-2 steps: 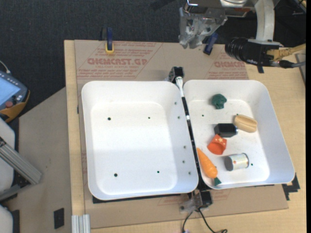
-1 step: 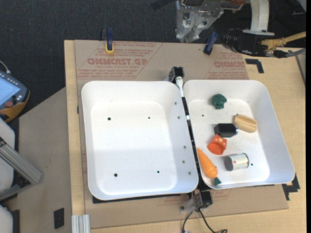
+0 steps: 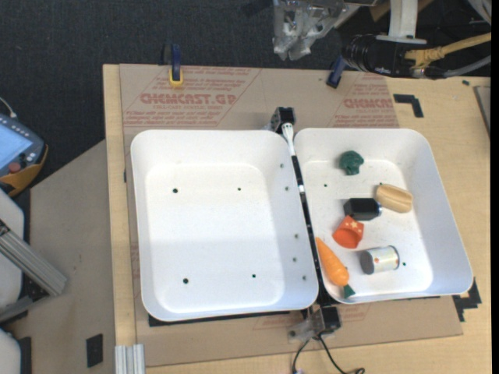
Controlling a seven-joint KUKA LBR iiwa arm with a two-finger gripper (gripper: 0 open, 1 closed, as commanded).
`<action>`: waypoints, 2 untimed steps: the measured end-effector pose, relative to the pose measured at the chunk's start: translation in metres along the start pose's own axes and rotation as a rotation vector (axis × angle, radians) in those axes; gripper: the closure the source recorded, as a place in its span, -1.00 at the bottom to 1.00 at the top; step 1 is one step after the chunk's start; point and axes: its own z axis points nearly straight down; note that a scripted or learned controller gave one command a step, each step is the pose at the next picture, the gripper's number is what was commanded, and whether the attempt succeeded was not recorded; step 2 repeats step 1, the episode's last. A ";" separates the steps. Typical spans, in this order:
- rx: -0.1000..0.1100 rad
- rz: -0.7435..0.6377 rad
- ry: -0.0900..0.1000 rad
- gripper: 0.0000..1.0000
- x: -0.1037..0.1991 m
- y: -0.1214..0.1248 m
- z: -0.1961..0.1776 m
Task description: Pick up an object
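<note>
Camera view: nothing picked up yet, by the look of it. Gripper high at the top of the frame, beyond the far edge of the bench, carrying nothing visible; open or closed, cannot tell at this angle and blur. All of the reach, descent and grasp judged still to come. Candidates all in the right bin, below the gripper and a little toward the arm's side: green lump nearest to it, then tan roll and black block just beside each other, perhaps touching, then red-orange piece, with silver can and carrot farthest off. Carrot lying against the bin's inner wall, close to the divider, so likely awkward for a finger on that side. Left bin below and off to the other side. Around: cardboard sheet under both bins, blue clamp well off to the side, another clamp just below the gripper, black clip at the bins' junction under it. Clustered middle pieces a probable obstacle; green lump stands apart, likely the easiest pick.
</note>
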 end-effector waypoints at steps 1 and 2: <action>-0.001 0.001 0.000 1.00 0.004 0.018 0.000; -0.001 0.001 0.000 1.00 0.004 0.018 0.000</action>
